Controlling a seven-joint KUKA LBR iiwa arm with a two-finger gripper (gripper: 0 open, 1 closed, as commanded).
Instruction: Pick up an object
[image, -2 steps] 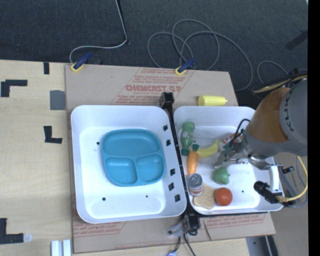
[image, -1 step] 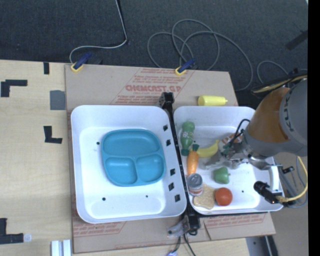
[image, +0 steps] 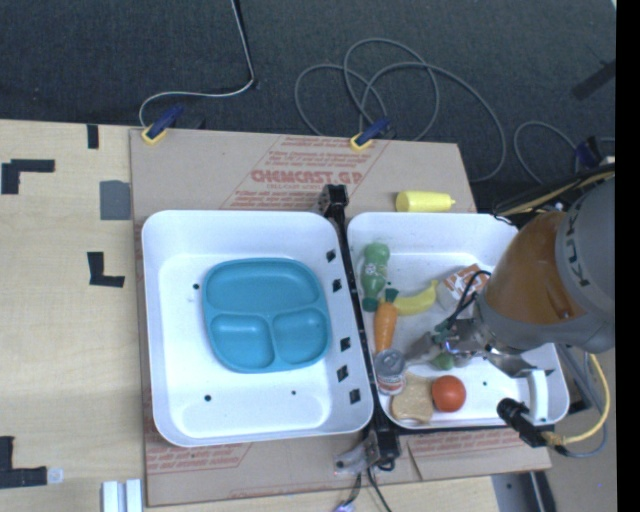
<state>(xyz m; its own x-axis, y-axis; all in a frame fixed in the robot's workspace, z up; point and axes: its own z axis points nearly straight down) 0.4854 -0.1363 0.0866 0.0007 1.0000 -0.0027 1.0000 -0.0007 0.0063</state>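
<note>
Nearest to the camera, at the front of the right bin (image: 520, 232), a piece of bread (image: 411, 402) and a red tomato (image: 449, 393) are seen side by side, with a small jar (image: 388, 366) just beside the bread. A little further, the gripper (image: 452, 338) is lowered among the objects, and whether it is released or clenched cannot be told, because the wrist hides it. No object is seen held. Next to it lie a carrot (image: 385, 325), a banana (image: 418, 297) and a green bottle (image: 374, 268). In the left bin (image: 160, 300) a blue plate (image: 266, 313) is placed. Behind the bins a yellow object (image: 425, 202) lies on the cardboard (image: 300, 180).

The objects are crowded, so a neighbour could be pushed away, or two things could be caught together. The round tomato could roll off.
</note>
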